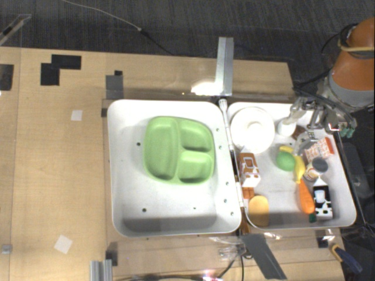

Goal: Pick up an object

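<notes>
The right bin [345, 215] holds several small objects. Among them are a white round bowl [252, 127], a green ball [285, 160], a yellow banana [299, 166], an orange carrot [306, 198], an orange ball [258, 204], a brown and white box [248, 170] and a black and white carton [321, 204]. My gripper [309, 124] hangs over the bin's far right corner, just above a red and white packet [321, 149] and beside a small white object [286, 124]. Nothing visibly sits in its grasp.
The left bin [126, 209] holds a green divided plate [178, 149]. A metal post [225, 66] stands behind the wall between the bins. The arm's orange band [354, 69] is at the far right, over the bench edge.
</notes>
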`<state>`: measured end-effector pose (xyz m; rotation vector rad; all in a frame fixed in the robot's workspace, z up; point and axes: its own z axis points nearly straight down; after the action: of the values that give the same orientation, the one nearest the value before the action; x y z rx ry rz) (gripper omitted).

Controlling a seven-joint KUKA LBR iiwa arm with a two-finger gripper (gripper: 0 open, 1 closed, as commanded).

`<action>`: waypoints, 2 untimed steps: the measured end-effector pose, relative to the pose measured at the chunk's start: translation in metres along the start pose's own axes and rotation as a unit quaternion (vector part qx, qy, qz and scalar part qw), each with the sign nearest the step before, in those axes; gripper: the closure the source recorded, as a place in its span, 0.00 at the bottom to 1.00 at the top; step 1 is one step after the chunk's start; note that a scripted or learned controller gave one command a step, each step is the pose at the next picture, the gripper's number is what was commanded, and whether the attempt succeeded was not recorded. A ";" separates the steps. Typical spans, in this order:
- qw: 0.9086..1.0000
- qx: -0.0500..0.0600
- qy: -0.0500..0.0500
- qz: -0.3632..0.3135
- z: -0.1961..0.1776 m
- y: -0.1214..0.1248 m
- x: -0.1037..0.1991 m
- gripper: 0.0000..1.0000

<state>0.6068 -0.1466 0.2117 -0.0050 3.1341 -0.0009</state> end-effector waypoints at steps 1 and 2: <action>1.000 0.000 0.003 0.024 0.088 -0.016 0.026 0.00; 0.999 0.001 -0.003 0.033 0.116 -0.037 0.057 0.00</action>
<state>0.5506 -0.1835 0.0948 0.0991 3.1271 -0.0029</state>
